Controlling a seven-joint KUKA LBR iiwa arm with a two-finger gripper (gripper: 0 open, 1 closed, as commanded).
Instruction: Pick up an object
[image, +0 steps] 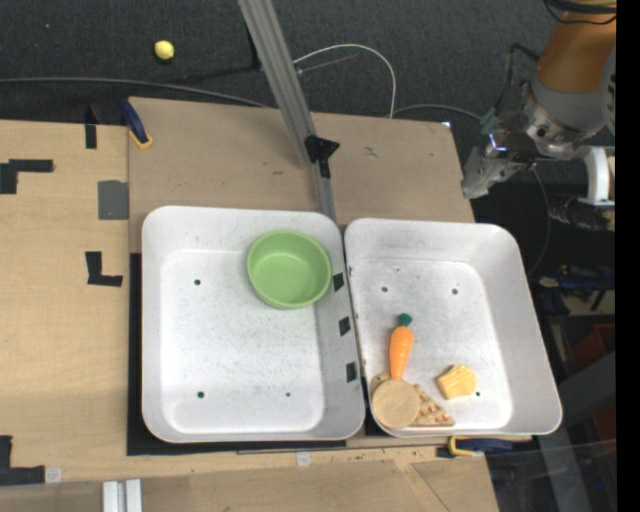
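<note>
The gripper (480, 172) hangs beyond the right bin (500, 245), its grasp impossible to judge, and may miss the carrot (401, 350) crowded against the cookie (396, 404)

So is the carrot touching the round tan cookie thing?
Touching. In the camera view, the carrot's orange tip runs right up to the top edge of the round tan disc, with no white bin floor showing between them.

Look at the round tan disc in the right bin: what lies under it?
A waffle-patterned piece pokes out from under the round tan disc at its right side. The carrot touches the disc's top edge. Whatever else is beneath stays covered.
</note>
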